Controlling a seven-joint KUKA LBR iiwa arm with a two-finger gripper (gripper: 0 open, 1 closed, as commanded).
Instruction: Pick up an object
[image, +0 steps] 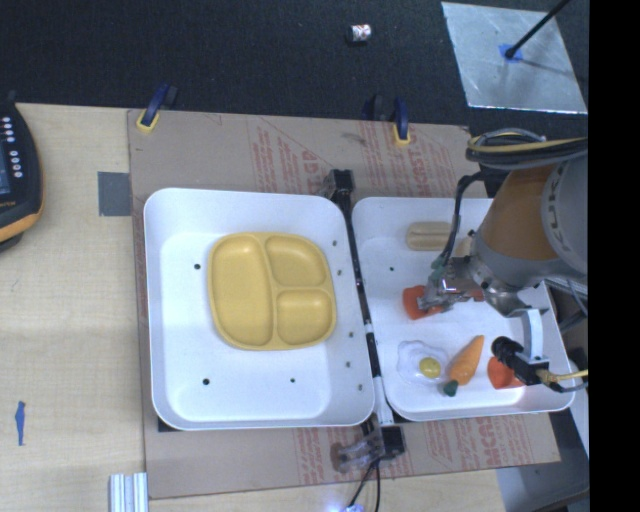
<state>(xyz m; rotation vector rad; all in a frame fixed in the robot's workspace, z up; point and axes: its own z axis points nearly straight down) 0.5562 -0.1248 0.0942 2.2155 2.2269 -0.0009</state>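
Red toy (415, 301) lies touching the tool (438, 297) in right bin (385, 260).

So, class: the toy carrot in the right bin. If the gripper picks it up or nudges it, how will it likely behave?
The carrot looks like smooth moulded plastic, so probably stiff and light. Its tapered, rounded body suggests it may roll or pivot when nudged. It lies close beside the fried egg in the right bin, so a push would likely shift that too.
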